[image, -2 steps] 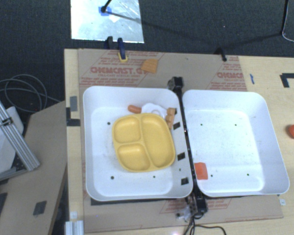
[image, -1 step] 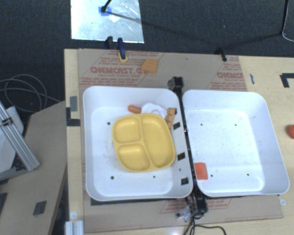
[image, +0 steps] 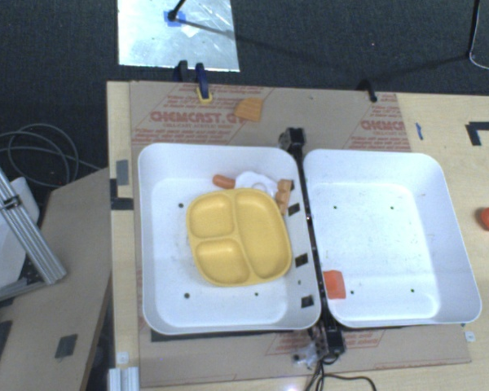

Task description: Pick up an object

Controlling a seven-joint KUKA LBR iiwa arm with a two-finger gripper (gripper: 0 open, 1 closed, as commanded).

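Dark carpet surrounds our pale wooden bench (image: pixel 440 125) bearing two glossy white bins. We see a smooth yellow three-compartment plate (image: pixel 238 237) in the left bin (image: pixel 159 300), with a small orange sausage-shaped piece (image: pixel 223 182) and a tan block (image: pixel 284 192) just behind it. An orange block (image: pixel 333 283) lies in the right bin (image: pixel 452 243). We cannot tell the gripper's state.

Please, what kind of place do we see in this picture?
Probably a robot test bench in a lab: two white bins side by side on a wooden bench, clamps at its edge, toy items such as a yellow tray, and loose cables.
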